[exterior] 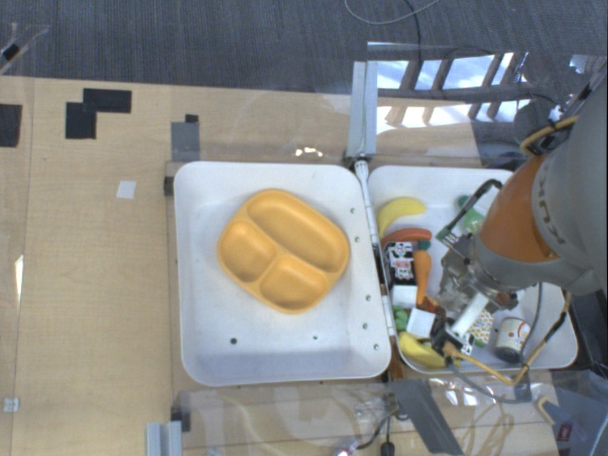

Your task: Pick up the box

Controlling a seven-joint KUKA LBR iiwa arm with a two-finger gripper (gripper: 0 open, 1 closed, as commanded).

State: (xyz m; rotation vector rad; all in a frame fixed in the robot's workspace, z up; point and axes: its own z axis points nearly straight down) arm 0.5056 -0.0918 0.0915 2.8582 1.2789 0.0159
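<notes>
1. The box [402,263], a small carton with a white, black and red printed face, lies in the right bin [560,348], close to that bin's left wall. Just above it are a red-and-green item [410,237] and a yellow banana-like toy [400,212]. Below it sit a white block [405,296] and another yellow piece [419,351].

2. The end effector [463,313] hangs low over the middle of the same bin, just right of the box and apart from it. Whether it is released or clenched I cannot tell, since the wrist hides that part; nothing is visibly held.

3. Judging by its look, the box is light, thin card: stiff along the edges but likely to dent on its broad face, and probably slick from the printing.

4. The best hold is likely across its two long sides, near the middle, so it does not pivot.

5. The neighbours crowd both ends, and the bin wall leaves little room on the left.

6. The left bin [204,350] holds a yellow divided plate [283,249].
</notes>
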